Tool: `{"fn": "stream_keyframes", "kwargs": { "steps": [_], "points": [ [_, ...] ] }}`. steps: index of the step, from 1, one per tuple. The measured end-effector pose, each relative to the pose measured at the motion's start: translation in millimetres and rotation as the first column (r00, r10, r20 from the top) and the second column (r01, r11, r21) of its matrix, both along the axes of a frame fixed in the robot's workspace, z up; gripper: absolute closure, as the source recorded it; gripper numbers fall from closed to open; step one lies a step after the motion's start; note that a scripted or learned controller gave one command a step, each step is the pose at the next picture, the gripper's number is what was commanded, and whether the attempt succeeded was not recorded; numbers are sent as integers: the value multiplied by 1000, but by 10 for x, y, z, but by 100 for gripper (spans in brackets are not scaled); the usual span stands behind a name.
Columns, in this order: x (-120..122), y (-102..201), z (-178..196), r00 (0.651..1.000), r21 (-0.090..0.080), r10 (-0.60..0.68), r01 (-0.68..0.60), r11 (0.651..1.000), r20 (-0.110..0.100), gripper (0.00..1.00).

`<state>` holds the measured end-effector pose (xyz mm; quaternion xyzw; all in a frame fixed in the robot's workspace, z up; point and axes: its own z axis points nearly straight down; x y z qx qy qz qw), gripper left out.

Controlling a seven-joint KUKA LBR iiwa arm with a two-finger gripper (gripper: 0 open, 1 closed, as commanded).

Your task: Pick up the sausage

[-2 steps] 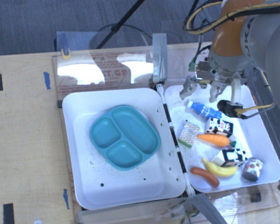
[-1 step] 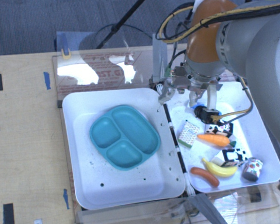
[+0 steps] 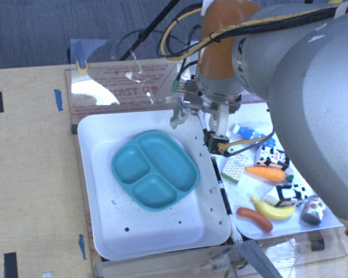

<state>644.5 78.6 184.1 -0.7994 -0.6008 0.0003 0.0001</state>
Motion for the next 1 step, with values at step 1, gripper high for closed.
{"fn": "stream_keyframes", "kwargs": {
  "steps": [1],
  "points": [
    [-312,-357,19,1000,0,20,-20,1000,-3,0]
  ]
}}
